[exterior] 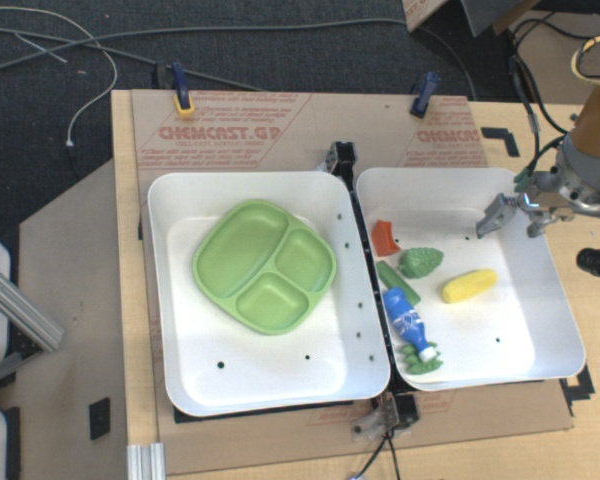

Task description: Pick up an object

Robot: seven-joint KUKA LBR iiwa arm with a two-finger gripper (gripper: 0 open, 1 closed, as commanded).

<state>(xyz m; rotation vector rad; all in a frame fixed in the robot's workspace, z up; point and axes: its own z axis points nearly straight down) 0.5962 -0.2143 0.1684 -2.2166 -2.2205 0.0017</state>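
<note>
We see left bin [180, 368] holding green divided plate [265, 266]. Right bin [540, 348] holds yellow object [469, 286], orange piece [383, 236], green leafy toy [420, 261], blue bottle [405, 322]. Gripper [513, 217] above right bin's far side, fingers spread, grasping nothing.

The arm [592, 158] is cut off by the right edge, so little above its wrist shows. The blue bottle [404, 320] hides part of the green stick [397, 281] beneath it. The small green piece [426, 361] by the bottle's cap is perhaps a leaf, too small to tell.
</note>
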